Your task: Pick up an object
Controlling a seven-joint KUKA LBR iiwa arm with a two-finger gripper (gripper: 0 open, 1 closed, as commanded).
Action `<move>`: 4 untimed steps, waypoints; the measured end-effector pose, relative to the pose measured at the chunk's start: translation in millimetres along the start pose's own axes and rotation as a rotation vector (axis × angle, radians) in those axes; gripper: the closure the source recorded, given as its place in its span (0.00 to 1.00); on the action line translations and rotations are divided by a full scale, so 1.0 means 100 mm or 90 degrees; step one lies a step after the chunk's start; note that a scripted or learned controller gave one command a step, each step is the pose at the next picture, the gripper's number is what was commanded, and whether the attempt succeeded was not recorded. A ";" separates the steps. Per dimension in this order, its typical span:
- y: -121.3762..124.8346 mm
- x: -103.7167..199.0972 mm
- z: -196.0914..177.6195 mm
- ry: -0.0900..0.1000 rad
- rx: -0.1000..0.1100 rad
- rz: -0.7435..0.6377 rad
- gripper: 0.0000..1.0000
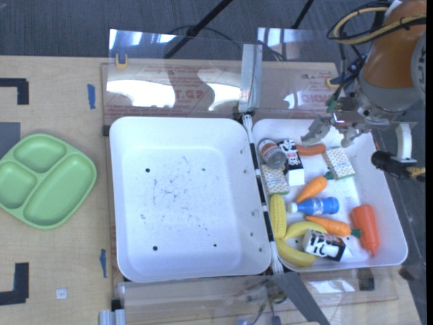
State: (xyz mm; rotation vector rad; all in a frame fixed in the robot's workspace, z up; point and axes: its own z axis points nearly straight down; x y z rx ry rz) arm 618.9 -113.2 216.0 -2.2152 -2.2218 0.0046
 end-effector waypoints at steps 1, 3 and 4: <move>-0.44 -0.02 1.02 0.000 -0.001 -0.090 0.00; -0.70 0.07 1.21 -0.003 -0.010 -0.236 1.00; -0.10 0.69 0.34 -0.001 -0.002 -0.263 1.00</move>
